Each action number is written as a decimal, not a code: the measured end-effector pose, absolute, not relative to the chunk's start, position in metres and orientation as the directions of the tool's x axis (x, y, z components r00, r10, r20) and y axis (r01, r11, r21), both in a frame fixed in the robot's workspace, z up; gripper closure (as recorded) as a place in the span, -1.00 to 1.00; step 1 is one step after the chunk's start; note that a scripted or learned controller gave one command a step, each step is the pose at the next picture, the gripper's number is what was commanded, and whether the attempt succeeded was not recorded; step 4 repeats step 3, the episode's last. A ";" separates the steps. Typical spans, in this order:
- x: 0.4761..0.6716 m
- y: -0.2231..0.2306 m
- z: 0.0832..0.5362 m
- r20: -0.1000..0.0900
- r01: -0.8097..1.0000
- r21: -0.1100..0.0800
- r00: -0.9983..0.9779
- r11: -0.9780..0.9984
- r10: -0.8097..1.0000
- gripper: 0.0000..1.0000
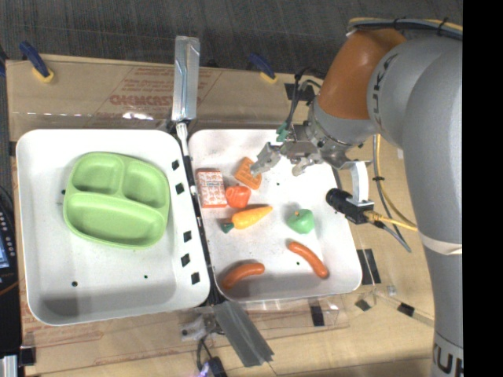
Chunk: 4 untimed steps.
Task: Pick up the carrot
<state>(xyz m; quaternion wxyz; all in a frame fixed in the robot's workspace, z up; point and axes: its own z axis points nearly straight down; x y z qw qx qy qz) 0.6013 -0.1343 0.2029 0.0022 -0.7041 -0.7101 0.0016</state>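
Observation:
The carrot (250, 217), orange with a green stub at its left end, lies near the middle of the right bin (338, 277). My gripper (283, 160) hovers over the bin's upper part, above and to the right of the carrot and apart from it. Its two fingers (266, 157) are spread, with nothing between them. An orange waffle-like piece (247, 173) lies just left of the fingertips.
Around the carrot lie a red tomato (237, 196), a red-and-white packet (210, 188), a green pepper (301, 221) and two sausages (242, 272) (308, 258). The left bin (39, 289) holds a green divided plate (118, 199).

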 end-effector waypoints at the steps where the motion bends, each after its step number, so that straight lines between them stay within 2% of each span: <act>1: 0.549 -0.131 0.092 0.000 0.983 -0.002 -0.186 0.186 0.983 -1.00; 2: 0.549 -0.132 0.101 0.001 0.982 -0.005 -0.190 0.190 0.982 1.00; 3: 0.589 -0.093 0.198 0.000 1.000 -0.002 0.022 -0.022 1.000 1.00; 4: 0.589 -0.093 0.198 0.000 1.000 -0.002 0.022 -0.022 1.000 1.00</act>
